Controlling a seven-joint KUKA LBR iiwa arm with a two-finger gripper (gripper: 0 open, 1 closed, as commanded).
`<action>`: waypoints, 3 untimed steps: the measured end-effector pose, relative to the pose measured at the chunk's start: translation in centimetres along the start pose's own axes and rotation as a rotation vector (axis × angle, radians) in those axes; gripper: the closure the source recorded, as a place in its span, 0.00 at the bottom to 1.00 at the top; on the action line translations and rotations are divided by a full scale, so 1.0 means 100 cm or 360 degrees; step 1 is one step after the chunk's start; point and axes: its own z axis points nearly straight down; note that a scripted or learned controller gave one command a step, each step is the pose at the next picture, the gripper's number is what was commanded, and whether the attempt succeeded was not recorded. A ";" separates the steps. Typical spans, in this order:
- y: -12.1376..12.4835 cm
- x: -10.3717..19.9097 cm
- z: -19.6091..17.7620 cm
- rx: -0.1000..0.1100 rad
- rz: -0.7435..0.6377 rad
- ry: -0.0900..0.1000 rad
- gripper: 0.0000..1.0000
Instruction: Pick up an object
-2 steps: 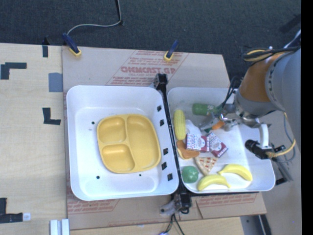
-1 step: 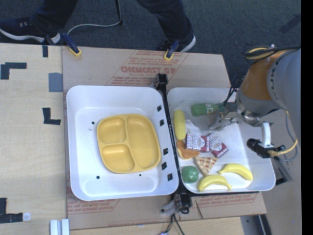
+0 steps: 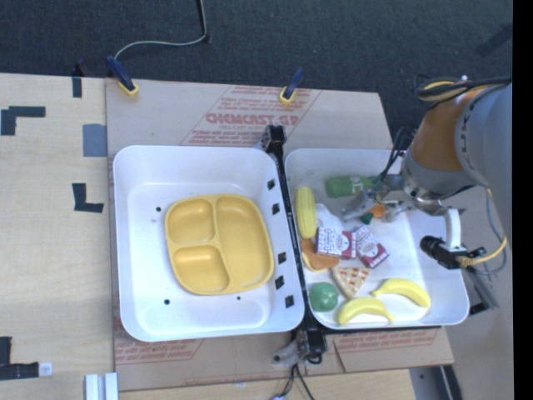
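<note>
Left bin (image 3: 133, 223): holds a yellow divided plate (image 3: 219, 243).
Right bin (image 3: 433, 307): corn cob (image 3: 306, 210), green bottle (image 3: 343, 186), two small cartons (image 3: 350, 243), waffle piece (image 3: 351, 277), two bananas (image 3: 385, 300), green ball (image 3: 323, 296).
Gripper (image 3: 366, 204): low in the right bin's far part, beside the green bottle.

Both bins are white: the left bin (image 3: 133, 223) holds a pale yellow divided tray (image 3: 219, 244), and the right bin (image 3: 433, 223) holds mixed colours. At its 12 o'clock lies a green item (image 3: 341, 187); at 10 o'clock a yellow corn cob (image 3: 306, 211). Near the centre sit two white cartons printed in dark red (image 3: 354, 244). At 6 o'clock are two bright yellow bananas (image 3: 383, 301), a green round piece (image 3: 323, 296) and a waffle-patterned tan wedge (image 3: 351, 278). The arm (image 3: 466, 140) is grey with an orange band. The bench's cardboard (image 3: 241, 115) is brown with red lettering, clipped by blue-and-yellow clamps (image 3: 122, 77).
</note>
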 end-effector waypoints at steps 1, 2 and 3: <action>0.000 0.001 -0.009 0.0002 -0.0001 0.0003 1.00; 0.000 0.001 -0.009 0.0002 -0.0001 0.0003 0.00; 0.044 0.037 0.010 0.0005 0.0000 0.0004 0.00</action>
